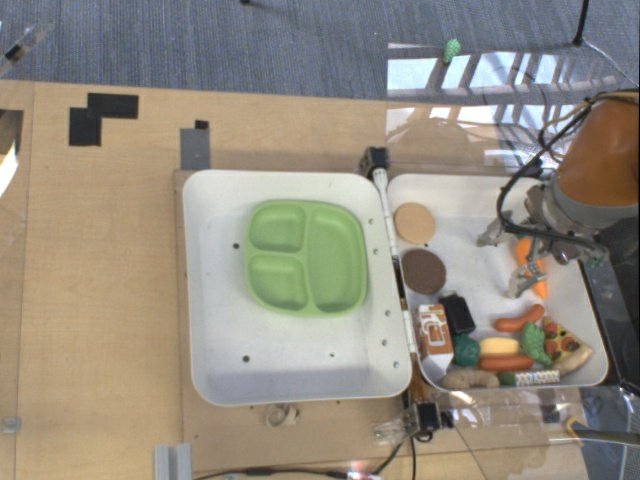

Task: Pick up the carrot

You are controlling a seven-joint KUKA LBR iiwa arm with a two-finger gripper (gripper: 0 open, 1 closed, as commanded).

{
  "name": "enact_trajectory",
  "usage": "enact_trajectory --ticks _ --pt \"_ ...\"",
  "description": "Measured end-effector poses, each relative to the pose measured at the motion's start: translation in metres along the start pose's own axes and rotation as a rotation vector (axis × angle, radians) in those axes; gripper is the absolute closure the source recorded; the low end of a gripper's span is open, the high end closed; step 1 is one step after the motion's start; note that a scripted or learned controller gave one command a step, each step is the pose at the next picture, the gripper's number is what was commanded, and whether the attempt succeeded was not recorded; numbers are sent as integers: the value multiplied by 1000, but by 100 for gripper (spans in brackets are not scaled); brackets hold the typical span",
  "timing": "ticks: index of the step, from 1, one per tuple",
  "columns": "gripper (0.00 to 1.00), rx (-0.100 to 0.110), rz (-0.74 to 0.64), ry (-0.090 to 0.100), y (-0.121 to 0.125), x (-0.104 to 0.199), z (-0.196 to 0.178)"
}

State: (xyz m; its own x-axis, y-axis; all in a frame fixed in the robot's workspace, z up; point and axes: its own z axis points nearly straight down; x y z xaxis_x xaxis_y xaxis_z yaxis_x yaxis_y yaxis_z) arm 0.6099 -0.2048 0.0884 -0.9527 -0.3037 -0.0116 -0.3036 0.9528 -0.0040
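The arm reaches in from the right edge of the frame, its orange band high on the right, wrist bent down into the right bin. The gripper sits low at the bin's right side, fingers spread apart, one at the left, one lower right. The carrot lies right between those fingers, orange showing above and below them; whether they touch it, I cannot tell. Left of centre, the green plate rests in the left bin.
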Motion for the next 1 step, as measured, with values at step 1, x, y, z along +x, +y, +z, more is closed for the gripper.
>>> enact_trajectory --ticks 1 --pt "100 7 -5 -14 -1 -5 -15"
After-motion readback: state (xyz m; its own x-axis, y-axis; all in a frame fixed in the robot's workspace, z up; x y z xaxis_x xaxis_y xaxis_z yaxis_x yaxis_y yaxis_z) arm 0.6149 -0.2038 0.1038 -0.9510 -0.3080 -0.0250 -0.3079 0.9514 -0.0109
